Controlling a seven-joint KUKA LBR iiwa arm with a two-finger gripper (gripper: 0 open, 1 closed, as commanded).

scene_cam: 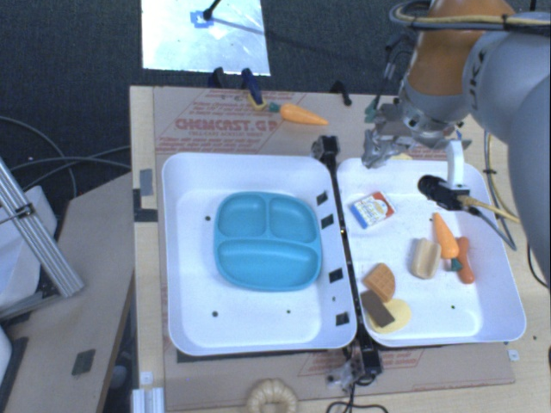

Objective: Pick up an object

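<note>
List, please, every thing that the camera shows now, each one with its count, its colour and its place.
Bins: two, white, side by side on the bench.
Divided plate: one, light blue, middle of the left bin.
Small packet: one, white with red and blue, upper left part of the right bin.
Carrots: two, orange, right side of the right bin.
Beige piece: one, beside the carrots.
Brown biscuit-like piece: one, low in the right bin.
Dark slab on a yellow piece: one, bottom of the right bin.
Toy carrot: one, orange, on the cardboard behind the bins.
Gripper: one, grey, over the back edge of the right bin.
</note>
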